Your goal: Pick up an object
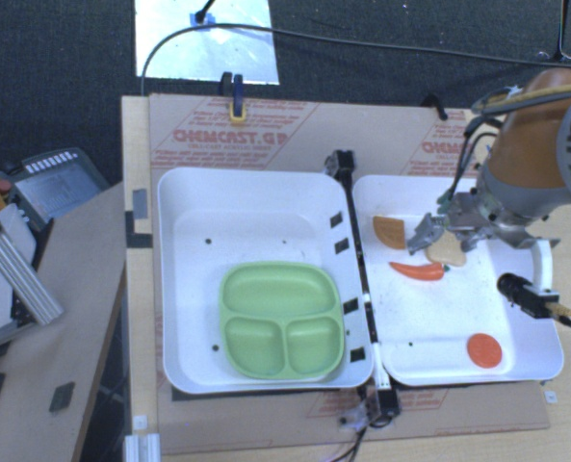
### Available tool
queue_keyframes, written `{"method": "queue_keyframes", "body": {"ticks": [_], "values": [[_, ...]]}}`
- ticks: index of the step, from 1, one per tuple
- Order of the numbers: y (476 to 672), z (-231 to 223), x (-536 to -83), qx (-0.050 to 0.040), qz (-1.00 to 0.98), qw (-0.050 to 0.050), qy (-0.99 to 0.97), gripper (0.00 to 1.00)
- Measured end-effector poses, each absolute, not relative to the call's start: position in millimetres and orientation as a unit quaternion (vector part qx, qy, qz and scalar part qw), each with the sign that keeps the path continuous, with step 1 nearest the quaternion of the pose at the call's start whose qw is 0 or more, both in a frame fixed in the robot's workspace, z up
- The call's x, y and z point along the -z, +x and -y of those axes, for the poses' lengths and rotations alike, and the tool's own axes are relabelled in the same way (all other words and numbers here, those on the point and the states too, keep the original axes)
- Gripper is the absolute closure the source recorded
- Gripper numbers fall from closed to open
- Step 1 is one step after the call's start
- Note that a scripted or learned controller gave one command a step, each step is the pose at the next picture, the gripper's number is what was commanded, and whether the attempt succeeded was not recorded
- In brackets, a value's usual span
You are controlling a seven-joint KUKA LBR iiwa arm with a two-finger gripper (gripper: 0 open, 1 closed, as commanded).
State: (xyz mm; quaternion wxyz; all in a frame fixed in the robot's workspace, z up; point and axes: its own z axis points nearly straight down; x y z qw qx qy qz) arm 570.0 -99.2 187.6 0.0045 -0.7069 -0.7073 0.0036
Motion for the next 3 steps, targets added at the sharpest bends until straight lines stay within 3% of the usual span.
{"method": "queue_keyframes", "body": {"ticks": [1, 3], "values": [[573.0, 99.0, -194.0, 0.0004, 0.708, 0.000, -0.706, 0.00], [571.2, 100.8, -85.5, 0.0000, 0.707, 0.000, -0.707, 0.00]]}}
